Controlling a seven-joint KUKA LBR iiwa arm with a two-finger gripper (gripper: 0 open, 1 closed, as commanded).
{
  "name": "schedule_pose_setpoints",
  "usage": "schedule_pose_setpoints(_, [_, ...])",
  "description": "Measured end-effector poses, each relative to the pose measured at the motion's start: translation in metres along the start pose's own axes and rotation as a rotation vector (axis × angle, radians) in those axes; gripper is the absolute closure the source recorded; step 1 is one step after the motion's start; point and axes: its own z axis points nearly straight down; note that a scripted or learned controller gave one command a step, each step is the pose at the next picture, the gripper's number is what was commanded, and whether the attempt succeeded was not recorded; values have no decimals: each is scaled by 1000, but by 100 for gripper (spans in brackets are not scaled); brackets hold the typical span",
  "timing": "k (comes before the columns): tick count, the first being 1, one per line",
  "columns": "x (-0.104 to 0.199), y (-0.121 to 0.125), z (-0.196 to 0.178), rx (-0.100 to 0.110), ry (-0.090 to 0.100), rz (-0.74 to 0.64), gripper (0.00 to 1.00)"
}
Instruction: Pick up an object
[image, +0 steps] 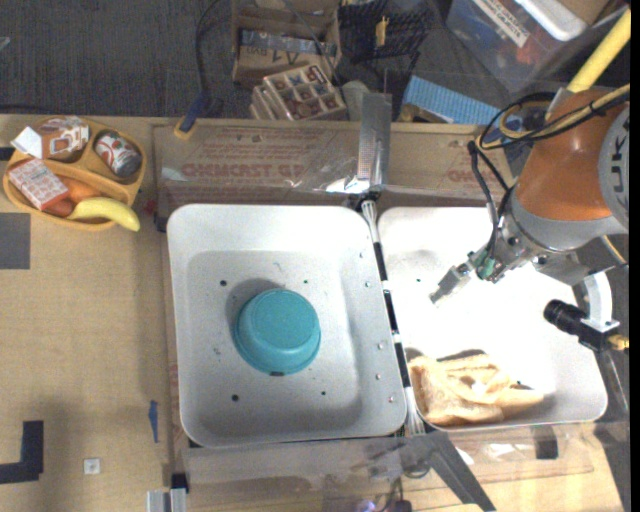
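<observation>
The arm (565, 170), grey with an orange band, enters from the right and hangs over the right bin (590, 400). Its gripper (447, 285) points down and to the left, above the bare white floor in the upper-left part of that bin. Whether the gripper is apart or together cannot be told from this view; nothing is visible between its tips.

Two candidate objects are present.

1. A tan, crumpled soft object (470, 388), pale yellow-beige and flattened, lies along the front edge of the right bin, toward its near-left corner. It sits below the gripper in the view, nearer the camera, and apart from it. A strip of bare bin floor separates the two.

2. A teal bowl (278, 331) rests upside down in the middle of the left bin (200, 250). It lies to the left of the gripper, beyond the divider where the two bins meet, and well apart from it.

At the far-left corner of the tabletop (80, 350) stands an orange tray (40, 205) that holds a banana (105, 211), small boxes and round containers. A brown cardboard panel (260, 165) runs behind the bins. Black cables (495, 185) loop down alongside the wrist of the arm.
</observation>
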Motion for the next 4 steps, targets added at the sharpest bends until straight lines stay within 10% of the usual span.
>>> schedule_pose_setpoints(1, [18, -77, 95, -7, -2, -65, 0])
schedule_pose_setpoints(2, [-6, -70, 95, -7, -3, 41, 0])
schedule_pose_setpoints(3, [-24, -34, 95, -7, -6, -241, 0])
schedule_pose_setpoints(4, [-3, -24, 95, -7, -7, -199, 0])
